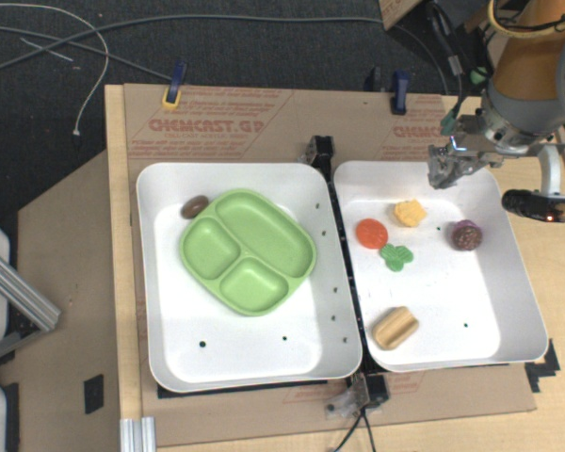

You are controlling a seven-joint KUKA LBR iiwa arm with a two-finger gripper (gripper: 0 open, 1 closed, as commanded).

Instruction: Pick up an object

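The right bin (pixel 508 332) holds a yellow chunk (pixel 410 213), a red-orange round piece (pixel 372 233), a small green piece (pixel 395 256), a dark purple round piece (pixel 467 235) and a tan bread-like roll (pixel 395 328). My gripper (pixel 444 169) hangs over the bin's far edge, up and right of the yellow chunk and apart from every piece. The orange-banded arm rises behind it at the upper right. Nothing shows between its fingers.
The left bin (pixel 169 347) holds a green three-compartment plate (pixel 248 250) and a small brown piece (pixel 196 206) by the plate's far left corner. A black clamp (pixel 319 150) sits between the bins at the back. Cables lie on the dark floor beyond the bench.
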